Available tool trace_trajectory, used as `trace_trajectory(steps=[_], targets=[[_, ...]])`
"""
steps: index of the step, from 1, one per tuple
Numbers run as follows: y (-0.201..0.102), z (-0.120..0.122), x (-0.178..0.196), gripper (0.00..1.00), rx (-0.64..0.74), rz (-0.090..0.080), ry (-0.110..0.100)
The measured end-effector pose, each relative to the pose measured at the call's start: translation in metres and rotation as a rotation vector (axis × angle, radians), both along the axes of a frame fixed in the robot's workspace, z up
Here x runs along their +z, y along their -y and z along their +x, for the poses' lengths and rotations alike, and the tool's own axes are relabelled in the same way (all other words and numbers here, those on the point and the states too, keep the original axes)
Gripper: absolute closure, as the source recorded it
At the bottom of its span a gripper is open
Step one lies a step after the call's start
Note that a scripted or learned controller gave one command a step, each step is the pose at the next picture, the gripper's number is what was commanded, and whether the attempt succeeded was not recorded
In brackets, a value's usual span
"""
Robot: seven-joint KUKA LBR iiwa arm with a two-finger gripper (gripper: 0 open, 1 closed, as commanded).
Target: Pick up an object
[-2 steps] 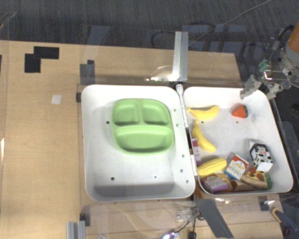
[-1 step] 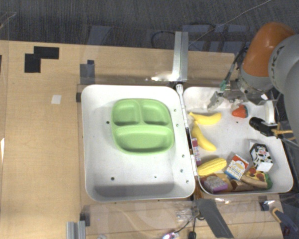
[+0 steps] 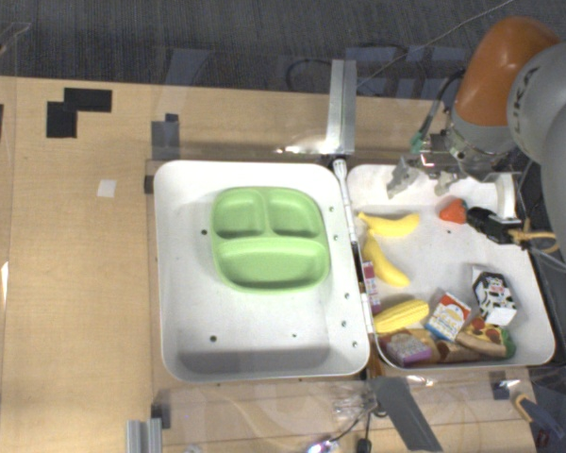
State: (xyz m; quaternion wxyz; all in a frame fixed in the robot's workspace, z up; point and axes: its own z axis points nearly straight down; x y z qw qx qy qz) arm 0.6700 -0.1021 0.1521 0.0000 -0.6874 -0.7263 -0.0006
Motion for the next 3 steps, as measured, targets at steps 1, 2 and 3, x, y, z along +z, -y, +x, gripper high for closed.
trace_trajectory(steps=[1, 2, 3], targets=[[0.018, 0.0, 0.034, 0.0, 0.022, -0.001, 0.0], [0.017, 0.0, -0.058, 0.0, 0.199, 0.0, 0.003], [0.001, -0.048, -0.062, 0.0, 0.166, -0.003, 0.013]])
